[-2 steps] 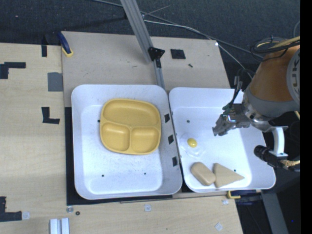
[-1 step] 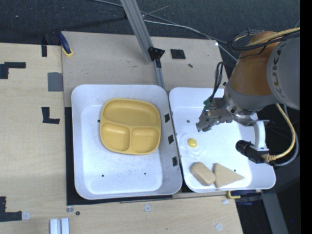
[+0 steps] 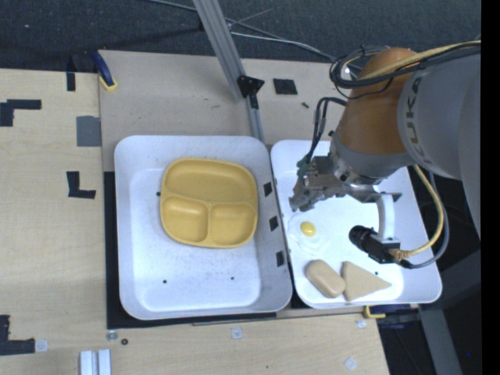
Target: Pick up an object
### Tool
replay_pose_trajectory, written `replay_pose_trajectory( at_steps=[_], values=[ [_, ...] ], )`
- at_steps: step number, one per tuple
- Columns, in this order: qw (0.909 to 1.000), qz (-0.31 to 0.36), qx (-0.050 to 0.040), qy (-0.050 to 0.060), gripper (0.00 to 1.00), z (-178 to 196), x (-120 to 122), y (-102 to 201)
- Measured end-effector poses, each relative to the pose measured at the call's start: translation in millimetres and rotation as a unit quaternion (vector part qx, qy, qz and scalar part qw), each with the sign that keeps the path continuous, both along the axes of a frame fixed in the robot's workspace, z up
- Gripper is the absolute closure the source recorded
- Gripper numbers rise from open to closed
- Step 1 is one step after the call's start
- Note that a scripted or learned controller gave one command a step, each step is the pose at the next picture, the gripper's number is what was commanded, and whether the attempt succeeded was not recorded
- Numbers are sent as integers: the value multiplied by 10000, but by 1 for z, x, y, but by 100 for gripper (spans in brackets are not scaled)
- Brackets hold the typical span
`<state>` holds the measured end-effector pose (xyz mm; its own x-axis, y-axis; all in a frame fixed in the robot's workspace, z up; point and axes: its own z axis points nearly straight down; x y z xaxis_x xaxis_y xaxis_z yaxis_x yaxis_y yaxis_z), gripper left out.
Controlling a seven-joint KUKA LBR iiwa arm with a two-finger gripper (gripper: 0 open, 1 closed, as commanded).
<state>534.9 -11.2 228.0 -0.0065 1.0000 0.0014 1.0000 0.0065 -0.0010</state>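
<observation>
Over the right bin (image 3: pixel 422 287) the gripper (image 3: pixel 306 198) hangs just above the egg (image 3: pixel 308 230), nothing visibly between its fingers, their spread impossible to judge; bread (image 3: pixel 324 278) and wedge (image 3: pixel 364 281) sit nearer; nothing lifted yet, the grab remains.

A robotics lab: a plywood counter (image 3: pixel 47 233) marked with black tape, loose cables (image 3: pixel 266 33), a metal pole (image 3: pixel 223 41) and two white bins (image 3: pixel 129 209).
</observation>
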Motion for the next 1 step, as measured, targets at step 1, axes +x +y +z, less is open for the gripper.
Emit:
replay_pose_trajectory(
  at_steps=[1],
  values=[
    [10000, 4, -2, 9, 100, -12, 9, 58]
  ],
)
